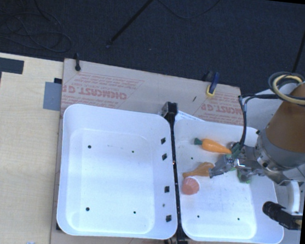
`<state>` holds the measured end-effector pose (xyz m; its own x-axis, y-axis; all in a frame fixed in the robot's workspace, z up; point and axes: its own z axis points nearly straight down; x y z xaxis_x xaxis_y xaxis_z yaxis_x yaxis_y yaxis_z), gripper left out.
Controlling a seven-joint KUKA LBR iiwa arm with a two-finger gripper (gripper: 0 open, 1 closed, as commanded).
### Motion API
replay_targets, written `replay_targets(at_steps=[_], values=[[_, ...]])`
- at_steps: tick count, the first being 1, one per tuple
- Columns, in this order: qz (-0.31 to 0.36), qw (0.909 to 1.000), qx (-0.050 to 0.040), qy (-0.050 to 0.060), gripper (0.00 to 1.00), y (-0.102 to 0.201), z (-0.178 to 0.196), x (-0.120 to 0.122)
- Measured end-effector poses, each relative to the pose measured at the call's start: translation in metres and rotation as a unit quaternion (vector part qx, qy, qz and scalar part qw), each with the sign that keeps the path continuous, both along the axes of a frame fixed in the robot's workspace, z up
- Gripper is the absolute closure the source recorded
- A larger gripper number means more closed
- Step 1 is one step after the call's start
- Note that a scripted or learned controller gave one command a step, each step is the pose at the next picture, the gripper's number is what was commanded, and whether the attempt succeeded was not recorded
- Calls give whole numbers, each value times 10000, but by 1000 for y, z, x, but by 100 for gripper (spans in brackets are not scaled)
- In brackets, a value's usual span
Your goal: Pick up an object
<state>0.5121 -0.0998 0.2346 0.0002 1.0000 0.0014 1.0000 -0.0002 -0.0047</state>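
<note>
The left bin [79, 137] has nothing I want. In the right bin [239, 226] a pink ball [191, 186] touches an orange toy [202, 170]. My pincer [223, 167] sits at that toy; I cannot tell its grip. Next I close, then lift.

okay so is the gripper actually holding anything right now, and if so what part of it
Cannot be told. The gripper sits at the right end of the light orange piece in the right bin, but the view is too small to show a grasp.
</note>
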Motion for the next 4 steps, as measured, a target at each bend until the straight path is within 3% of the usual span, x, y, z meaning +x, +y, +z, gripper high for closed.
replay_targets(at_steps=[1,2,3,4], values=[[28,10000,2,-6,0,45,-47,74],[27,10000,-7,-42,0,87,-22,134],[15,10000,-5,-3,100,84,-14,132],[-16,10000,-8,-3,100,46,5,95]])
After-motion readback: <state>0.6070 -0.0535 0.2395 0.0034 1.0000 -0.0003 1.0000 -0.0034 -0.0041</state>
